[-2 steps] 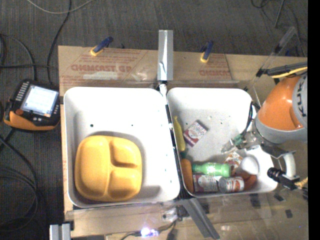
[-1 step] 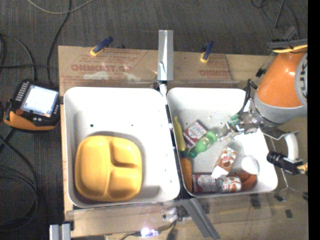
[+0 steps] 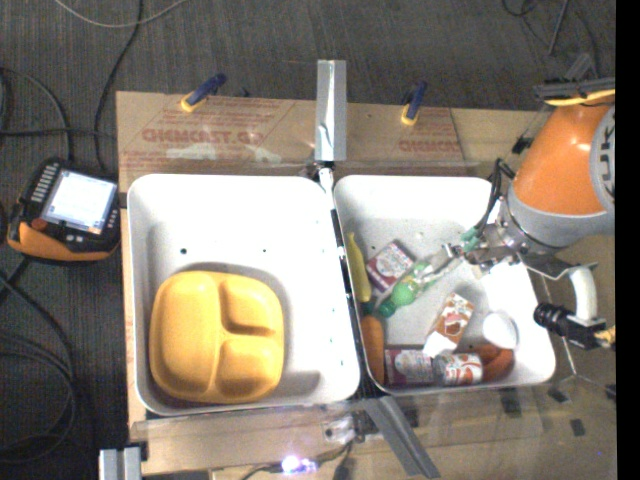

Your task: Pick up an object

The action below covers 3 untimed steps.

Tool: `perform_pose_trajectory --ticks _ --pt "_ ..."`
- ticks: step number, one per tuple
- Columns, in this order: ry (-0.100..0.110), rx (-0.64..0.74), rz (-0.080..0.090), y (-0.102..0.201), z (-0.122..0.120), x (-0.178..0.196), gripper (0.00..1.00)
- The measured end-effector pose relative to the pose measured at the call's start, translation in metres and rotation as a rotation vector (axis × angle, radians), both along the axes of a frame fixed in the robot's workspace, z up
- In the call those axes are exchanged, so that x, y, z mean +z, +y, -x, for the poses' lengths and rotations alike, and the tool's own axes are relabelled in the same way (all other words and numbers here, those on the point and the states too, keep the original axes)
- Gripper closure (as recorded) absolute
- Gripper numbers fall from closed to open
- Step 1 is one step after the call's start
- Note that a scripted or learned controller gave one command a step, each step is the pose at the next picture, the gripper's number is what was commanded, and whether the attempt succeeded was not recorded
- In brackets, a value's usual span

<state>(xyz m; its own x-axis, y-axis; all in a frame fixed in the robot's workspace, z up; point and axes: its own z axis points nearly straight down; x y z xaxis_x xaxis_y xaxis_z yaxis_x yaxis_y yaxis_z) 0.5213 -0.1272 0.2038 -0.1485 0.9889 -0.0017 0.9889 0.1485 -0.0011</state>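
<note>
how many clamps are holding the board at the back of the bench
2. One blue and yellow clamp sits at the board's back edge above the left bin; the other sits above the right bin. Any more would be out of sight.

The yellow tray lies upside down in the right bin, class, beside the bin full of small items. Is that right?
Not quite. The yellow tray lies in the left bin, as the camera view shows. The small items, such as a green bottle and a can, are in the right bin.
</note>
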Motion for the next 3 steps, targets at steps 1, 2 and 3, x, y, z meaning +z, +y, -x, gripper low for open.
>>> perform_pose_trajectory --ticks 1,2,3 --pt "0.003 0.099 -0.001 -0.002 -0.028 -0.062 0.00" --pt "-0.012 0.141 0.002 0.007 -0.081 -0.110 0.00" --pt "-0.016 0.313 0.001 -0.014 -0.099 -0.105 0.00"
